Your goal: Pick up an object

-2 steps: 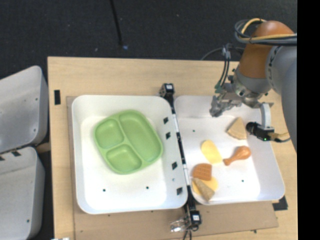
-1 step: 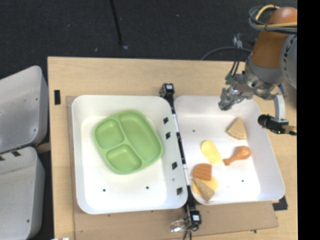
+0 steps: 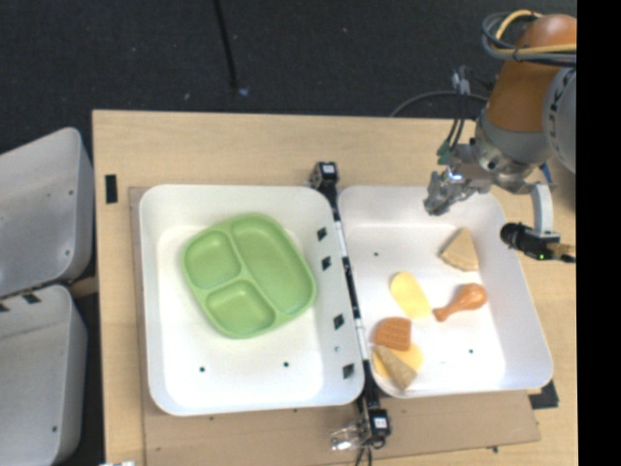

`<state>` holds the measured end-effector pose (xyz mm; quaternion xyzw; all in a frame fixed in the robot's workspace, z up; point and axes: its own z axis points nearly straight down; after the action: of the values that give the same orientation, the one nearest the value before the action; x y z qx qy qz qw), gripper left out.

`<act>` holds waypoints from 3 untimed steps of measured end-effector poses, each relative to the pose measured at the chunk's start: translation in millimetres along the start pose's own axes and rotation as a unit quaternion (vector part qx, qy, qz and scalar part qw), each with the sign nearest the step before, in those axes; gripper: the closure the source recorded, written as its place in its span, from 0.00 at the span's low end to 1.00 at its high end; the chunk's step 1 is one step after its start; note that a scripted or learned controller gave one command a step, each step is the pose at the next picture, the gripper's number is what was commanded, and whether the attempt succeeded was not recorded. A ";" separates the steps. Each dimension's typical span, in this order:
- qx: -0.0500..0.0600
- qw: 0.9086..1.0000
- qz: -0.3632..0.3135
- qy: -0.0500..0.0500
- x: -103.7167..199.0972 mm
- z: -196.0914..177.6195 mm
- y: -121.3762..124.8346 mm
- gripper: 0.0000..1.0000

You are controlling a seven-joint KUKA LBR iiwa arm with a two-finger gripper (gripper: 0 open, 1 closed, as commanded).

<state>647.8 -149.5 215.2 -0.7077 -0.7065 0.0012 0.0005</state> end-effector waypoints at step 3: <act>0.001 1.000 -0.005 0.001 169.8 -12.5 -33.2 1.00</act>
<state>614.9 20.4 227.5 -0.7042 -0.7100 0.0011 0.0024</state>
